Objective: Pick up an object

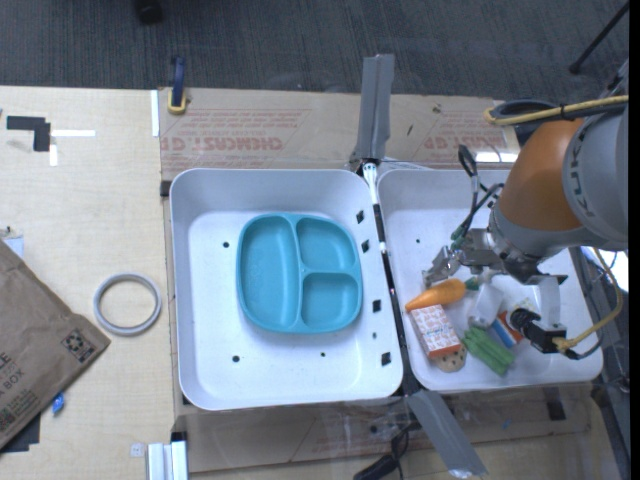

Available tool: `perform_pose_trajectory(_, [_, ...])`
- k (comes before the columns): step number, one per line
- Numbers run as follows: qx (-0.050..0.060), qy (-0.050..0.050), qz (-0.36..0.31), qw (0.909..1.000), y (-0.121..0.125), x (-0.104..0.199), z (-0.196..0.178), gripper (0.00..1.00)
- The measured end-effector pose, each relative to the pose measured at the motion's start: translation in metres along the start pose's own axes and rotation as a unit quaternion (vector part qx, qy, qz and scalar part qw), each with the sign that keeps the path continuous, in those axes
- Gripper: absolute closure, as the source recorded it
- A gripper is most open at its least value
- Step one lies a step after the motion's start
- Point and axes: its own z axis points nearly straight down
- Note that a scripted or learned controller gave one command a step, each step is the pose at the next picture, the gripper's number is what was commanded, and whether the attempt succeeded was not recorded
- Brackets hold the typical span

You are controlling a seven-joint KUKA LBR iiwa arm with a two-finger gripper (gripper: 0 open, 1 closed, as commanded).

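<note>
The right bin (425, 213) holds a small heap of items near its front. An orange carrot-shaped piece (436, 294) lies beside a red and white carton (436, 329). A green block (487, 349), a round tan piece (450, 361) and a white item (487, 303) lie close by. My gripper (447, 266) reaches down from the right and sits just above the carrot's far side, very near it. The arm hides part of the bin's right half. I see nothing lifted clear of the bin floor.
In the left bin (200, 298) lies a teal divided plate (299, 272). A grey tape ring (127, 302) and a brown cardboard box (35, 353) rest on the bench to the left. A divider ridge (378, 238) separates the bins.
</note>
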Motion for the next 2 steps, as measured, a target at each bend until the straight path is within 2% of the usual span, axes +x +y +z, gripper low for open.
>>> perform_pose_trajectory(1, [0.001, 0.000, -0.004, 1.0000, -0.0288, 0.0149, 0.0003, 0.00])
perform_pose_trajectory(2, [0.002, 0.000, -0.001, 1.0000, -0.0284, 0.0127, -0.0052, 1.00])
